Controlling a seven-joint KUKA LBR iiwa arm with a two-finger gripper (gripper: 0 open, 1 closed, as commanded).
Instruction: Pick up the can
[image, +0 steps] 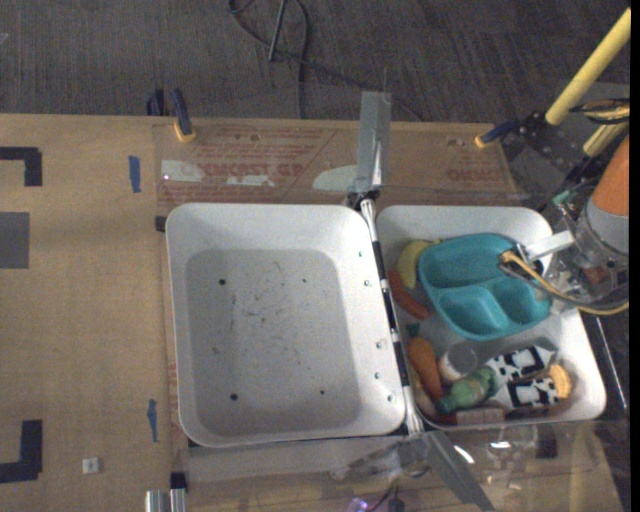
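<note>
Camera view — the gripper hangs at the right bin's right edge, beside the teal tray; its state can't be told. The can lies just below that tray, near the carrot — untouched.

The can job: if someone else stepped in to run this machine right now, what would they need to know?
Gripper: at the right bin's far right edge, beside the teal divided tray; its finger state can't be made out.
Can: seems to be the small grey cylinder in the right bin, just below the tray, crowded by a toy carrot and a black-and-white carton.
Done: nothing lifted yet.
Left: move over the can, grip it, raise it clear.
</note>
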